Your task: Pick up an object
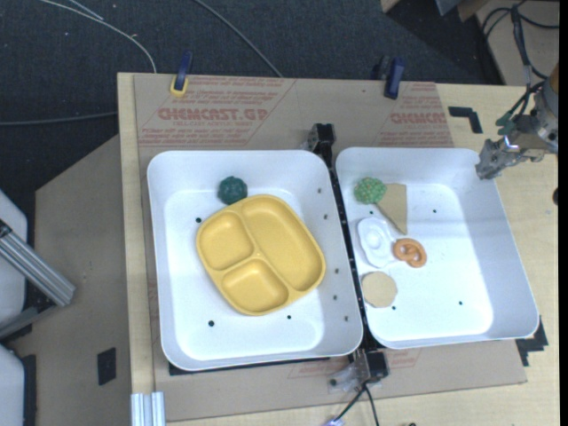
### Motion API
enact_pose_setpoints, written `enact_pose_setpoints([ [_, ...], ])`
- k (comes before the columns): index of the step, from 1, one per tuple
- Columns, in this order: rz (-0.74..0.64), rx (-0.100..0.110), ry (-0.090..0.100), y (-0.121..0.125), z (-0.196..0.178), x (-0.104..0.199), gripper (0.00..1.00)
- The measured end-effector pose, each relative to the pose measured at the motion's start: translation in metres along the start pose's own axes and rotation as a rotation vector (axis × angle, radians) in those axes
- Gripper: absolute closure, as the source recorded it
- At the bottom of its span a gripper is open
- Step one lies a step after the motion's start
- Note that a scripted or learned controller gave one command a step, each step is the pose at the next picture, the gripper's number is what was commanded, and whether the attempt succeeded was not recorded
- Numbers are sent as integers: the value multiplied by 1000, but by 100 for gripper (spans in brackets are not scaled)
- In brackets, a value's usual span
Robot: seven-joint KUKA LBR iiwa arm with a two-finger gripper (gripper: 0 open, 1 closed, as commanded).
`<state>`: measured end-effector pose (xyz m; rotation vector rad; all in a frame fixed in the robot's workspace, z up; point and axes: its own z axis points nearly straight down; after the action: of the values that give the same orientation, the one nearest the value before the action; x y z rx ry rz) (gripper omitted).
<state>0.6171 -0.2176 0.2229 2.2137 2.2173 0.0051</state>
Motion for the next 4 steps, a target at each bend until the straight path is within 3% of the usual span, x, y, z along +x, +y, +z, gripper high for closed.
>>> enact_pose_setpoints([
  [1,0,5,1,1,-2,0,100],
  [2,-4,10,5,11,7,55,100],
  [4,-5,4,5,28,-13,167,100],
])
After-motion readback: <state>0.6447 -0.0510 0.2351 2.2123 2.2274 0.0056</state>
